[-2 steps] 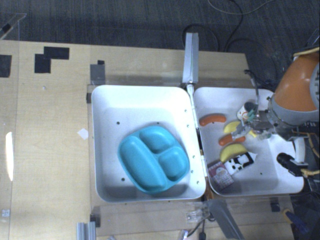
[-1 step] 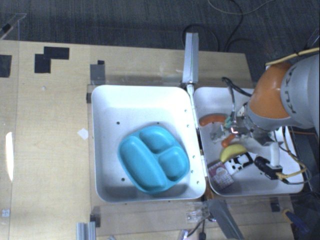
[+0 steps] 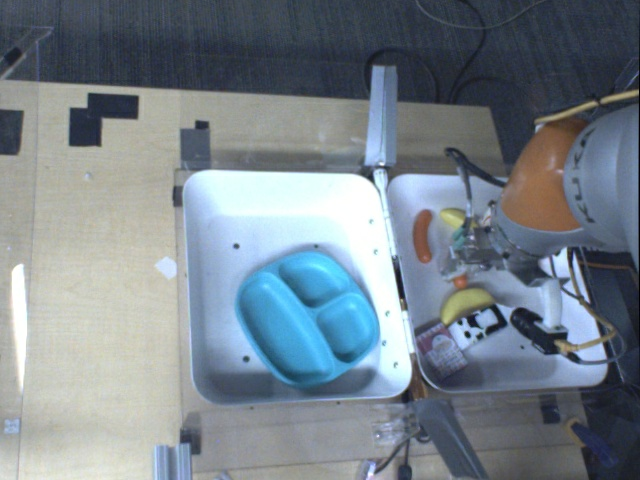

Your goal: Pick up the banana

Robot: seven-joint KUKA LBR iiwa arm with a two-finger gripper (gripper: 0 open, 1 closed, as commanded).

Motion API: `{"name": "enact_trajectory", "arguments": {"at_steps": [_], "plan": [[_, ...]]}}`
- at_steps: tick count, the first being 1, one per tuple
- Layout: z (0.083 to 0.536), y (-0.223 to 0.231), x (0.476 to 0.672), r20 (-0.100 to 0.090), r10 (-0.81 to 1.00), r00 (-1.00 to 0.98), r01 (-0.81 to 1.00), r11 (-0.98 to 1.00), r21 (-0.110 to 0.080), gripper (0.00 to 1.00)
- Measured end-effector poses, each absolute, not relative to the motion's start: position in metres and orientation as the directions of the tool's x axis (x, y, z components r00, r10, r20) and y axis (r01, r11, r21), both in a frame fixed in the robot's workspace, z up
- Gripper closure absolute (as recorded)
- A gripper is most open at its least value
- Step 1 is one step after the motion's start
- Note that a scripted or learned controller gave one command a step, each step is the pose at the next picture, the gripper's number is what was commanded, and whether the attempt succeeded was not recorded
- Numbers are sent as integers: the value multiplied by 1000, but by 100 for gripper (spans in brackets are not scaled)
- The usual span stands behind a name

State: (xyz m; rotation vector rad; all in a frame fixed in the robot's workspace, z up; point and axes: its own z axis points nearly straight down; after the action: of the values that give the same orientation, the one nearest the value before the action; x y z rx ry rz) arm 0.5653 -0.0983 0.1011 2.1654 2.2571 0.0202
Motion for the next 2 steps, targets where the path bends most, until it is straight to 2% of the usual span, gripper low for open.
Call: {"name": "enact_trajectory", "arguments": {"at_steps": [1,2], "plan": [[89,-180,490,-7,1000,12,1000,-12,13,100],[90,-180,491,-7,1000,11,1000,-11,15,0]]}}
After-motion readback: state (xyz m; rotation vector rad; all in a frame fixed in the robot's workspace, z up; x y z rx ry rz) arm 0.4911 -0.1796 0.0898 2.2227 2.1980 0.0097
